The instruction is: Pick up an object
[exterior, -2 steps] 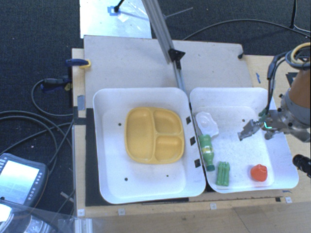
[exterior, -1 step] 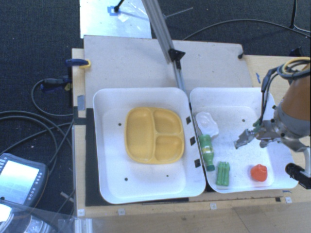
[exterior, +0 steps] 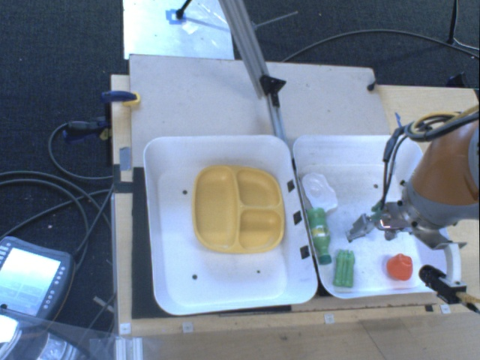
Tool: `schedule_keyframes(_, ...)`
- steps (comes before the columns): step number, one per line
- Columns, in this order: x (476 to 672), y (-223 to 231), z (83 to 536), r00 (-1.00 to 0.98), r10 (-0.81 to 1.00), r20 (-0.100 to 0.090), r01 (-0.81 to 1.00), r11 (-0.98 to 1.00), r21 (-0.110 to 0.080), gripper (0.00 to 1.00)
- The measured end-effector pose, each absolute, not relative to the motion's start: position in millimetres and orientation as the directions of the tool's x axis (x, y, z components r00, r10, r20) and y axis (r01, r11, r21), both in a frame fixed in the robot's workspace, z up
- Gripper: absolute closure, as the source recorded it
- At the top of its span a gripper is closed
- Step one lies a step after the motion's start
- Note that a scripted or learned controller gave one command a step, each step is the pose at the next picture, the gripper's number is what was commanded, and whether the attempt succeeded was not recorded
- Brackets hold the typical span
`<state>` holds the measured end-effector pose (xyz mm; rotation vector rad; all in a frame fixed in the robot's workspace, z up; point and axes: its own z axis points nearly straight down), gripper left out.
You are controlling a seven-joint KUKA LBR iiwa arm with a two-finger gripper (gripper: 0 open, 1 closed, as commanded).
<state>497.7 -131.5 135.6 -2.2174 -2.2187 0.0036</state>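
Partly, gripper [exterior: 358, 229] (fingers unclear), arm [exterior: 450, 178] cut off rt

No text, label or number is legible.

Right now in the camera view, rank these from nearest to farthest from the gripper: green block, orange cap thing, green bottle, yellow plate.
Gripper is over the right bin.
1. Green block, just below the gripper in the view, right bin.
2. Green bottle, at the right bin's left edge; too close to the block to rank firmly.
3. Orange cap thing, right bin's lower right.
4. Yellow plate, left bin.
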Motion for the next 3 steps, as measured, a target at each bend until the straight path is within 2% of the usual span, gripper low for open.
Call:
schedule_keyframes(1, 497.4, -131, 88, 0.0, 1.0, 0.001, 1.0, 0.0, -0.003, 0.0)
schedule_keyframes(2, 499.1, -132, 101, 0.0, 1.0, 0.0, 1.0, 0.0, 0.003, 1.0)
schedule_keyframes(3, 503.1, -133, 144, -0.005, 1.0, -0.001, 1.0, 0.005, 0.006, 1.0)
